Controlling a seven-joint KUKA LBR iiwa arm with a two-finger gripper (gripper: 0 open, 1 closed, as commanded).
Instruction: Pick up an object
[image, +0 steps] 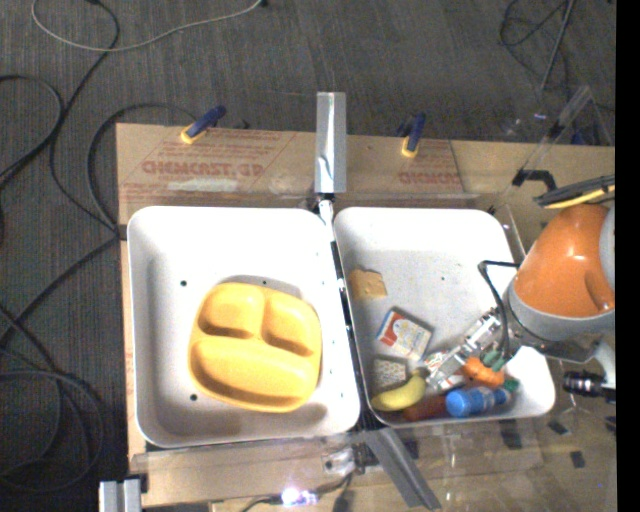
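Note:
In the right bin (440, 250), my gripper (434, 367) reaches down from the right. Its tip is low over the front of the bin, just above a yellow banana (398, 394). A small white carton with red and blue print (402, 333) lies just left of the tip. A blue bottle (475, 402) and a red item (430, 408) lie along the bin's front wall. An orange carrot-like piece (482, 372) and a green piece (492, 357) sit under the wrist. A tan square (368, 285) lies farther back. I see nothing held.
The left bin (160, 300) holds a yellow divided tray (260, 345). A small speckled square (390, 372) lies by the banana. A metal post (330, 140) stands behind the divider between the bins. The arm's orange band (570, 270) hangs over the right bin's right edge.

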